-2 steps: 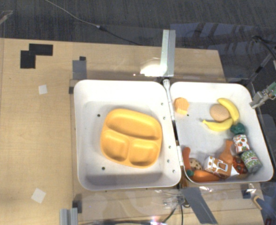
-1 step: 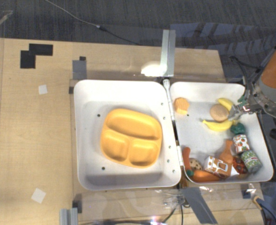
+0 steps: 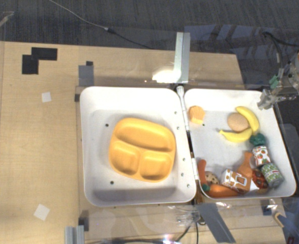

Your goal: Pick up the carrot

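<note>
While end effector (image 3: pixel 268 99) hovers | carrot (image 3: pixel 221 190) in right bin (image 3: pixel 287 151)

Wooden bench (image 3: pixel 32 151), light plywood top, spans the frame from the left edge. Two shallow white bins sit on it side by side, touching along a centre seam: left bin (image 3: pixel 96 187) mid-frame, right bin (image 3: pixel 287 187) at lower right. Black tape shapes (image 3: pixel 37 59) at upper left. Small pale squares (image 3: pixel 46 96) lie at left and lower left.
</note>
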Controlling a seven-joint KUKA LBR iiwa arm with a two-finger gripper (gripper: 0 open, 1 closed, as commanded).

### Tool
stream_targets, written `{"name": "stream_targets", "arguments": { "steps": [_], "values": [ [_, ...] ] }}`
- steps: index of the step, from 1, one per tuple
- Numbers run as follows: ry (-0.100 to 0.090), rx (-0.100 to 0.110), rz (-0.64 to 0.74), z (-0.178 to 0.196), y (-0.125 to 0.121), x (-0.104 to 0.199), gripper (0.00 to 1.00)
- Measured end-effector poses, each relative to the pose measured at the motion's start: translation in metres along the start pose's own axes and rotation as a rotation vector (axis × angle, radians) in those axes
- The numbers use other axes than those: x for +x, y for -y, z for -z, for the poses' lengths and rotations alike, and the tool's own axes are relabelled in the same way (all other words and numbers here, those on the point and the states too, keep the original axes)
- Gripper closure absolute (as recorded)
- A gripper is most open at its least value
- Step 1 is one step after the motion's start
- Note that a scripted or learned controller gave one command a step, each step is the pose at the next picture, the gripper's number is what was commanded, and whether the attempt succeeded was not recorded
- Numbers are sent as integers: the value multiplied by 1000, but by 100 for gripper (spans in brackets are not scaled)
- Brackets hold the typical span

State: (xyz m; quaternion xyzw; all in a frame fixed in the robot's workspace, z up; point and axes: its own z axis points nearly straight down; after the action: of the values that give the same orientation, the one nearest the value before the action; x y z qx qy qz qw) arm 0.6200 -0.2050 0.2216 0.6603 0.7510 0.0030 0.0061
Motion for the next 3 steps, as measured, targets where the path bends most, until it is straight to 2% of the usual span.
{"name": "stream_targets", "arguments": {
  "steps": [1,2,3],
  "values": [
    [-1,5,19,18,50,5,100],
    [-2,5,71,20,12,1,100],
    [-2,6,8,28,77,9,100]
  ]
}}
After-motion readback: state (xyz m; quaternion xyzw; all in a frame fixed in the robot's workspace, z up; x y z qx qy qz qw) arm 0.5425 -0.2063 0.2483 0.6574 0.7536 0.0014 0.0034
